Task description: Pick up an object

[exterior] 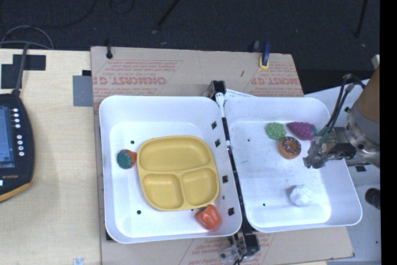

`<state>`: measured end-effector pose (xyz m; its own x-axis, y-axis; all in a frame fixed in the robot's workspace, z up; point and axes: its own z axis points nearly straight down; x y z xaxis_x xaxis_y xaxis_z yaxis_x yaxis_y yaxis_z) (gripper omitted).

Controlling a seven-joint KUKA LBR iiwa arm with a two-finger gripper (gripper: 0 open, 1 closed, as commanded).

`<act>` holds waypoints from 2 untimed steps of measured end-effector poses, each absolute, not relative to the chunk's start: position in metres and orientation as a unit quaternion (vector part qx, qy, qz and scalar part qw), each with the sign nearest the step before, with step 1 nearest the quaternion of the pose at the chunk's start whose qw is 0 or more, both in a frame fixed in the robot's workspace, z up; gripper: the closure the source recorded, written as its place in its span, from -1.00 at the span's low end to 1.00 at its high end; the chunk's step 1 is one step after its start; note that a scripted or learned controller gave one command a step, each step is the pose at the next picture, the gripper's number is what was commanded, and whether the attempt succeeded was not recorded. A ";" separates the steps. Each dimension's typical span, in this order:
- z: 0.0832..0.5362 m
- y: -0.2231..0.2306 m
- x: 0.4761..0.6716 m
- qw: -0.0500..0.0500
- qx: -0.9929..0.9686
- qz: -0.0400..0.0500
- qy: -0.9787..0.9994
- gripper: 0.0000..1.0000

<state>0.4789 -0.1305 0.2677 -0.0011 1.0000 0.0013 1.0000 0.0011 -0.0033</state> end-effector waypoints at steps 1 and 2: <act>0.339 -0.035 0.509 -0.001 -0.704 -0.003 -0.711 1.00; 0.331 0.043 0.491 0.002 -0.705 0.000 -0.710 1.00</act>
